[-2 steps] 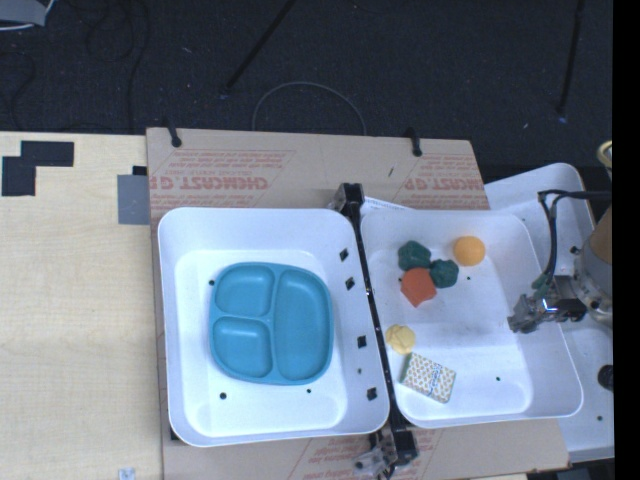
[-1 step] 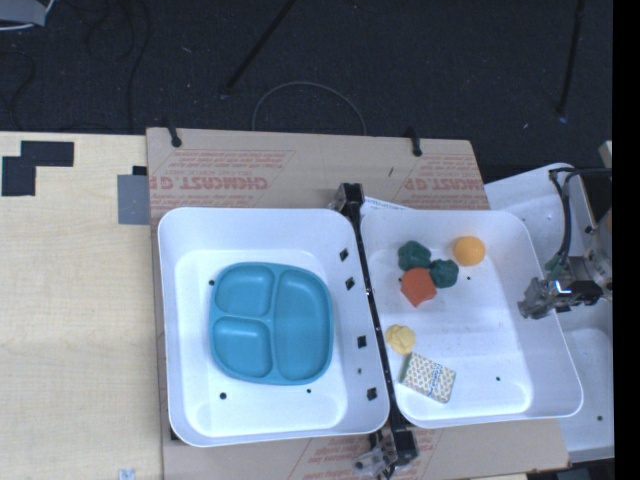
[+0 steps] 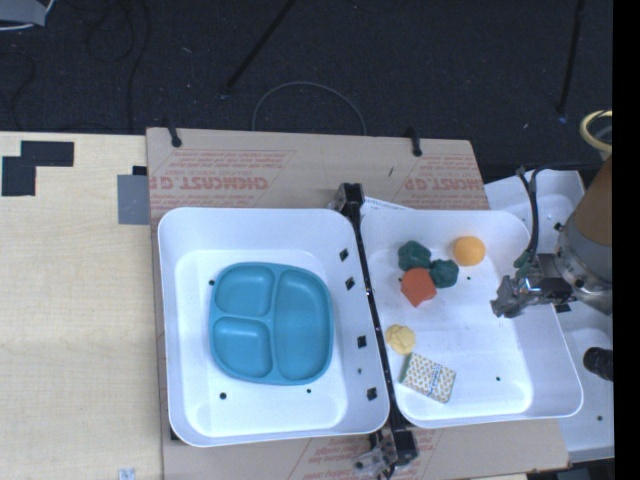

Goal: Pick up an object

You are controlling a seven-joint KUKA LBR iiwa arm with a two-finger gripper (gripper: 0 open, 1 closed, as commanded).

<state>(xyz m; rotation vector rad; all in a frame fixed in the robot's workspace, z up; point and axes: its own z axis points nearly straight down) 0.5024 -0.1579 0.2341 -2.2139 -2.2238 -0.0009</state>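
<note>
Two bins sit side by side on a board point(image 3: 300, 173). The left bin point(image 3: 190, 238) holds a tray point(image 3: 270, 323) at its middle. In the right bin point(image 3: 510, 393), a block point(image 3: 418, 287) lies near centre, with two lumps touching it at 12 point(image 3: 413, 256) and 2 point(image 3: 443, 272), a ball point(image 3: 468, 251) farther toward 2, a small lump point(image 3: 401, 339) at 7 and a packet point(image 3: 429, 377) at 6. The gripper point(image 3: 503, 304) hangs at 3.

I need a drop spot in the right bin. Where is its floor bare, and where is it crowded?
Bare: the floor between the orange ball, the tool and the packet, down to the near right corner. Crowded: the left side, with green pieces, red block and yellow lump.
</note>
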